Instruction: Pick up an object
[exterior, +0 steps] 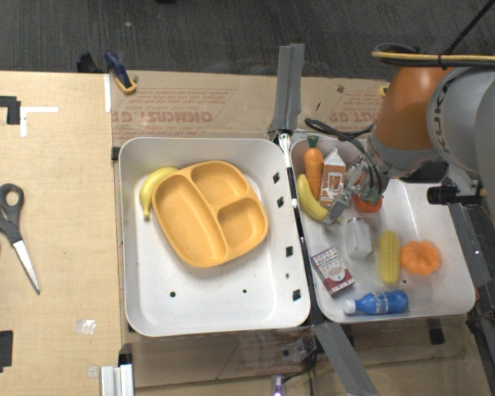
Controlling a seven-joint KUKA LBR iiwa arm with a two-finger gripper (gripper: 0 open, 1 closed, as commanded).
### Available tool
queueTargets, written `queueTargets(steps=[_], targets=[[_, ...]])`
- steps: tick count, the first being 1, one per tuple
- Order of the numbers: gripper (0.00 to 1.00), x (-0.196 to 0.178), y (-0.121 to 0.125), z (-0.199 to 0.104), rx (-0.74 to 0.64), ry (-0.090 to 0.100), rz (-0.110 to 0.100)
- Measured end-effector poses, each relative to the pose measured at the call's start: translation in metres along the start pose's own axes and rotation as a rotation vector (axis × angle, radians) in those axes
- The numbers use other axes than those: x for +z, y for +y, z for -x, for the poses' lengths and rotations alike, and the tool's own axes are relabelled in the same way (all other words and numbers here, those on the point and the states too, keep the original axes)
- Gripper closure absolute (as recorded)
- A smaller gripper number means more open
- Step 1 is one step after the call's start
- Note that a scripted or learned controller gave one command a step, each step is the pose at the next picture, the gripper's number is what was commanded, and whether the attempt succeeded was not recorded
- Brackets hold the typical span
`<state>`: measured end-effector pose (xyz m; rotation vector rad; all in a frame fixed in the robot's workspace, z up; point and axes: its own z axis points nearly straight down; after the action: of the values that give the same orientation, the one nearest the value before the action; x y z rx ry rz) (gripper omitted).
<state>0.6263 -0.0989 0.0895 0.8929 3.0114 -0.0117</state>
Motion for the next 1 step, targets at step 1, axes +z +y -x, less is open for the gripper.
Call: queueTargets(steps=[1], targets=[[0.0,0.0017,-0.0071,-0.0193,0.154,0.007,0.002]])
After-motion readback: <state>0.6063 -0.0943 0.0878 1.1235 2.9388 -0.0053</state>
